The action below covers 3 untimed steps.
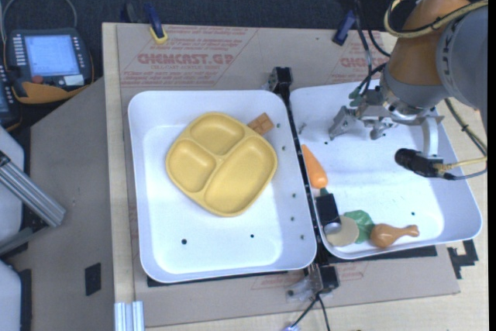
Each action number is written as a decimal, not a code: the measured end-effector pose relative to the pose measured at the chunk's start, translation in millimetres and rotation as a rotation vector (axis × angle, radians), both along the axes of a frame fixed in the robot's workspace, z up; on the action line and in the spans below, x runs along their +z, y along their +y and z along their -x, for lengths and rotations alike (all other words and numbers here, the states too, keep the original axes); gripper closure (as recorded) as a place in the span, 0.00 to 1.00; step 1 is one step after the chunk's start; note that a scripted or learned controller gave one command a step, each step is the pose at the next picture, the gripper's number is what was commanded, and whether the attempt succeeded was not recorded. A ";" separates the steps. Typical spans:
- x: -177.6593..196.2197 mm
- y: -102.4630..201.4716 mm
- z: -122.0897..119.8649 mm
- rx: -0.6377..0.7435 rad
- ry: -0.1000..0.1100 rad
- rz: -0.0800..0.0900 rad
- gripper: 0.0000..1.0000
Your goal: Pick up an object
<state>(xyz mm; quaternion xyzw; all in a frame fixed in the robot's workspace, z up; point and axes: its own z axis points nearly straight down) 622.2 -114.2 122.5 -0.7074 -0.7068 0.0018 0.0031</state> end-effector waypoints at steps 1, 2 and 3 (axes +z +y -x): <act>14.6 -0.7 -2.1 0.000 -0.009 0.003 1.00; 78.1 -2.3 -0.5 0.001 -0.012 0.003 1.00; 122.0 -0.6 -1.3 0.002 -0.014 0.004 1.00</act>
